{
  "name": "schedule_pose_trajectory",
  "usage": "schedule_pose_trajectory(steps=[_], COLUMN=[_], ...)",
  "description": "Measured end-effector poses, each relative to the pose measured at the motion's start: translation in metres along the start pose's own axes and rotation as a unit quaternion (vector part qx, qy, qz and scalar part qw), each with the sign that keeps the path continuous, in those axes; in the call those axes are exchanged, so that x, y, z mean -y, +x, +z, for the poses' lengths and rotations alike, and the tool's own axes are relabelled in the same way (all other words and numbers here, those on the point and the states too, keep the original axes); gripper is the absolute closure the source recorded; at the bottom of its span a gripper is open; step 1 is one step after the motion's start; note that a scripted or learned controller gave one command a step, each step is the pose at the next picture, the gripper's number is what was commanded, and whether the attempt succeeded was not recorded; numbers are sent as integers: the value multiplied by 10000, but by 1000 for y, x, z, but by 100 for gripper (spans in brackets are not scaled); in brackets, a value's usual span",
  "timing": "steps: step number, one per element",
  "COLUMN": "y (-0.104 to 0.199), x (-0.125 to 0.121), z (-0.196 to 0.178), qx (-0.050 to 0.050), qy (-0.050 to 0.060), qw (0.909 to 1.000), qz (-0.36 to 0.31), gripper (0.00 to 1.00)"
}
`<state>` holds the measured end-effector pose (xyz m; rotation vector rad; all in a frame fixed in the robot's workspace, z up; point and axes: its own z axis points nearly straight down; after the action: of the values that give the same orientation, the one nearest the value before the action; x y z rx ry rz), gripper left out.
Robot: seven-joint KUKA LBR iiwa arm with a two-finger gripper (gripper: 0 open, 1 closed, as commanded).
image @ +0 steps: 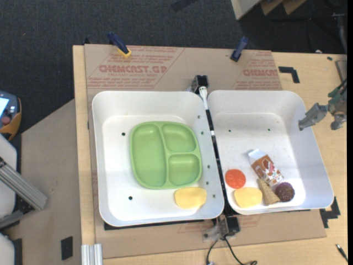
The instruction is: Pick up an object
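Cardboard-topped bench, gripper (322, 116) at right bin (309, 142) far-right rim, nothing in it, opening unclear; targets cluster at near wall, so take the red disc (235, 178), most isolated, from straight above, clear of the yellow piece (248, 196).

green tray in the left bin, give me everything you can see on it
The green tray is a pale green divided plate, plastic by its look, with rounded corners and three compartments: one long one on its left side and two smaller ones stacked on its right. All three look bare. It lies flat, slightly rotated, near the middle of the left bin. A yellow rounded item sits just off its lower right corner, close to or touching the rim; I cannot tell which.
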<state>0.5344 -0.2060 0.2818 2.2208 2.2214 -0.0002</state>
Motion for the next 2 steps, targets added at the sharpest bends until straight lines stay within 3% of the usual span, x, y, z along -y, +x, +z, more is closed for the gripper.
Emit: schedule_pose_trajectory(steps=[1,2], y=[93,226], x=[-93,-134], z=[21,53], qx=[-15,-23], qy=[-27,-14], qw=[10000,10000], qz=[-60,-68], gripper=[0,0])
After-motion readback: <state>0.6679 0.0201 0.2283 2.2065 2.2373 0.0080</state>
